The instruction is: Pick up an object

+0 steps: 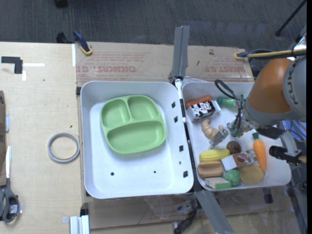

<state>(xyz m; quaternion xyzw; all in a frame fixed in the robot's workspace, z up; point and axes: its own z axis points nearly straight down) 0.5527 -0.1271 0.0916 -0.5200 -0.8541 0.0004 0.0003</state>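
My gripper (pixel 220 134) is low in the right bin (pixel 279 182), near its middle, on the end of the grey arm with the orange band (pixel 271 87). Its tip sits right beside a beige toy pastry (pixel 208 126), just above a yellow corn cob (pixel 214 155) and a brown ball (pixel 233 146). I see nothing clearly held between its fingers. An orange carrot (pixel 260 154) lies to its right. A black and white box (pixel 201 108) lies to its upper left.
More toy food crowds the right bin's front: a hot dog (pixel 210 168), a green lump (pixel 232 177), a yellow round piece (pixel 251 174). The left bin (pixel 97 179) holds a green divided plate (pixel 133 123). A tape ring (pixel 63 146) lies on the bench at left.
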